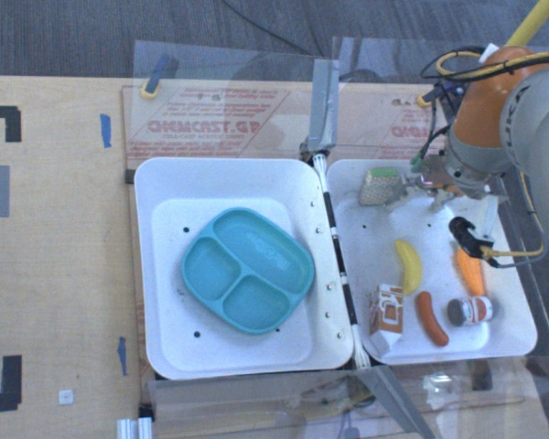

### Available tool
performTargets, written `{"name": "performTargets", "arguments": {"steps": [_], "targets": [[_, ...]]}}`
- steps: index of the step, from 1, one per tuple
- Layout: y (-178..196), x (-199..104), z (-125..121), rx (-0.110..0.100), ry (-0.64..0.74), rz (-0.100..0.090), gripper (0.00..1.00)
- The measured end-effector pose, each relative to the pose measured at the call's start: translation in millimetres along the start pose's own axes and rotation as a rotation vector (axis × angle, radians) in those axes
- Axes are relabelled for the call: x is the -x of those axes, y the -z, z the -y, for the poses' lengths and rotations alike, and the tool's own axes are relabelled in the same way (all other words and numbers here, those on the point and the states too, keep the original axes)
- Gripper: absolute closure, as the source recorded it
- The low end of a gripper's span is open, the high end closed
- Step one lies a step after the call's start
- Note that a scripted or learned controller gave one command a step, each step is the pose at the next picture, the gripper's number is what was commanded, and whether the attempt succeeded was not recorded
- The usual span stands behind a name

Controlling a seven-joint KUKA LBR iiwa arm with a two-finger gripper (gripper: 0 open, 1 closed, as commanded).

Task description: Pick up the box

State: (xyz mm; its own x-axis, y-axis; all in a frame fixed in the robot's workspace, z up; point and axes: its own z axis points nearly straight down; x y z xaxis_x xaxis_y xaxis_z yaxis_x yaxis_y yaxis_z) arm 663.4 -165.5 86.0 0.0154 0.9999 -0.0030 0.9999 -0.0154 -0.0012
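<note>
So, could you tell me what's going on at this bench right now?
The grey arm reaches in from the right over the right bin, with its gripper at the far end beside a pale green speckled item. The box it should pick up lies untouched at the near left of that bin, next to a banana and sausage. A blue divided plate sits in the left bin.

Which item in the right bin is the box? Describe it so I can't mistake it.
Look in the right white bin, at its near left corner beside the divider. The small brown-and-white carton box lies there, left of the red sausage and below the yellow banana. It is the only squared, printed item.
</note>
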Motion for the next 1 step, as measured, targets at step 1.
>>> {"name": "performTargets", "arguments": {"steps": [1], "targets": [[0.0,-0.1,0.0,0.000,0.000,0.000,0.00]]}}
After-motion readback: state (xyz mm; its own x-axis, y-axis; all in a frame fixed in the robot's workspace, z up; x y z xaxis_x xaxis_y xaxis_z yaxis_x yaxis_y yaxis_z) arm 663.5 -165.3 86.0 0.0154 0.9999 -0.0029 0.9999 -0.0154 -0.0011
